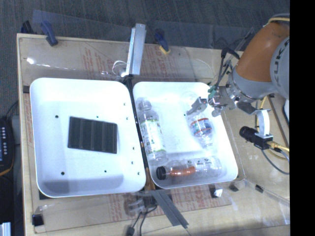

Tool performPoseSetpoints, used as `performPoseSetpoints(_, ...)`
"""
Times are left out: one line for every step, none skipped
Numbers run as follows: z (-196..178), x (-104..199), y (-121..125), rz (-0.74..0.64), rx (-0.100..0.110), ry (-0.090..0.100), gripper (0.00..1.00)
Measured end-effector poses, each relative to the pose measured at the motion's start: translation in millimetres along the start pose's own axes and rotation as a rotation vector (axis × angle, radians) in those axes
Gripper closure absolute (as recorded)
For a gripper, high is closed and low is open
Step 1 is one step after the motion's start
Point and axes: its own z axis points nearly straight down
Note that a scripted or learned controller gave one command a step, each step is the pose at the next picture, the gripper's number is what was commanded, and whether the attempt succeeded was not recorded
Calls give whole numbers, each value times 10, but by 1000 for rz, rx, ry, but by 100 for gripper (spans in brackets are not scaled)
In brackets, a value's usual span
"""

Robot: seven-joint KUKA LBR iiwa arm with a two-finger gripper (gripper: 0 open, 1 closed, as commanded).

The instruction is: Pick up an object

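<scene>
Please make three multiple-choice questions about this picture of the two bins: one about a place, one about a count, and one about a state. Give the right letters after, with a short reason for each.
1. Where does the dark ribbed rectangular pad lie?
A. In the left bin
B. In the right bin
C. On the bench outside the bins

2. How many clear plastic bottles lie in the right bin?
A. One
B. Three
C. Five

3. How does the bottle with the black cap rest?
A. Upright on its base
B. On its side along the bin's near wall
C. Lifted between the gripper's fingers

Answers:
1. A: the pad lies flat on the floor of the left bin.
2. B: one bottle lies beside the divider, one near the gripper, one along the near wall.
3. B: it lies lengthwise, its cap pointing left.
</scene>
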Motion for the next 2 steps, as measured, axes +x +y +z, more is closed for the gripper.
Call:
performPoseSetpoints(317,-19,216,-103,-1,2,0)
performPoseSetpoints(459,-17,143,-195,-3,0,0)
